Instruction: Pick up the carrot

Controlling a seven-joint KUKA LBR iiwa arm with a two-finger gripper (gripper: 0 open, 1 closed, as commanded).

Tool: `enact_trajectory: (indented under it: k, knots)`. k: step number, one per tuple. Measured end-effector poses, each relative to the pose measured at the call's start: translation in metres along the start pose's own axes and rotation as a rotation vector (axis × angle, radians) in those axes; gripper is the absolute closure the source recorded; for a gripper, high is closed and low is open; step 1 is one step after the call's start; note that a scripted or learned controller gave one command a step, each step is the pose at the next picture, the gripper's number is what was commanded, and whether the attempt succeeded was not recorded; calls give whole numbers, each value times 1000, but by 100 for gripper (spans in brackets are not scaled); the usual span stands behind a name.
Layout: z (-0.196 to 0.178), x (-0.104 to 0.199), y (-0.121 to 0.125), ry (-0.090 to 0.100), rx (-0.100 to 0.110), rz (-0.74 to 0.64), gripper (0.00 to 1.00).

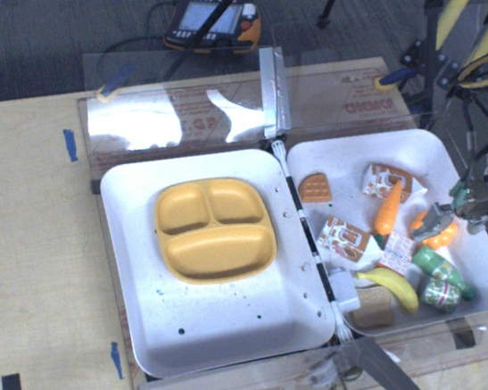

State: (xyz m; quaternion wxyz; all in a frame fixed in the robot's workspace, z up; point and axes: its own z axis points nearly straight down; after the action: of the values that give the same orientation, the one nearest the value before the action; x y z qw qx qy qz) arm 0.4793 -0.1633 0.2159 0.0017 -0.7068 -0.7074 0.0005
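- Nearest the camera, a banana (394, 286) and a green item (440, 279) lie at the right bin's (475, 202) front.
- Carrot (389, 207) lies mid-bin, tilted, between snack packets (344, 239); likely light, stiff, smooth — best pinched across its thicker middle.
- Gripper (452, 210) hovers right of it, over an orange piece (438, 232); whether its fingers are spread is unclear.
- Yellow divided plate (215, 229) sits in the left bin (138, 276).

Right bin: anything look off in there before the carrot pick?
Nothing spilled or broken. The right bin is just cluttered: the carrot lies tilted against snack packets, and the gripper sits at a smaller orange piece instead, apart from the carrot.
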Motion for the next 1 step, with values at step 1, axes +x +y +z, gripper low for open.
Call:
enact_trajectory:
  k: [1]
  knots:
    - [115, 0, 31, -4, -20, 99, 0]
